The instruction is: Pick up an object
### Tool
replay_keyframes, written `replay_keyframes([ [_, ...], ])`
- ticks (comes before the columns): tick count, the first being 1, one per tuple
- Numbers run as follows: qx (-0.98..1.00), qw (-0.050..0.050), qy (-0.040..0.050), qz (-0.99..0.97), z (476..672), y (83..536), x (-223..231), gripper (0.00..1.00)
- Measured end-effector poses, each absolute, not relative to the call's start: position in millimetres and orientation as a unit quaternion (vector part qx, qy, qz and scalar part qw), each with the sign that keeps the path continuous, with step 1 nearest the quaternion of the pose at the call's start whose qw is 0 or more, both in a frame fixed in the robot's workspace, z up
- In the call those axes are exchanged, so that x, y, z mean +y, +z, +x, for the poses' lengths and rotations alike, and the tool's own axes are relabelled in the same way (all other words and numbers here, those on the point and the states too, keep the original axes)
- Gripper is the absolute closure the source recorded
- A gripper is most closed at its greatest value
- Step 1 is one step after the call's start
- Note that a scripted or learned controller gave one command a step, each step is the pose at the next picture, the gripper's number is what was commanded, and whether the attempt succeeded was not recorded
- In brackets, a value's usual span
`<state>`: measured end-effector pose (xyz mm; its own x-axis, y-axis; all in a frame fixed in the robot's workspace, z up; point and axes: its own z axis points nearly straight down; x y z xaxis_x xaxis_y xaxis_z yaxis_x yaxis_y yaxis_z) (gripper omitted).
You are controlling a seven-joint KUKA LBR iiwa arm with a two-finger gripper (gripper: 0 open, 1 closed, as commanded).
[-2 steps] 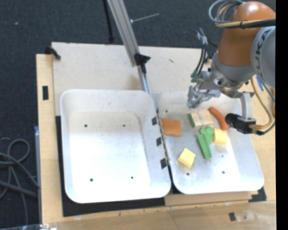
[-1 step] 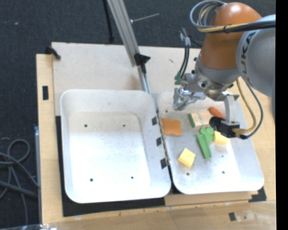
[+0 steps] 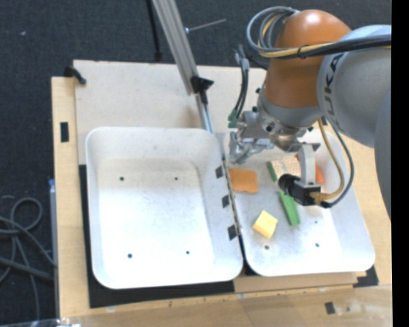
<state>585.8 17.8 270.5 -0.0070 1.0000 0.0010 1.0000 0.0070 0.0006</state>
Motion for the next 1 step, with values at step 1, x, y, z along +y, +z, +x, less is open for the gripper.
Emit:
replay_keyframes([
  [1,-0.709,0.000,0.0001,-0.705,565.0,253.3,64.5,1.00],
])
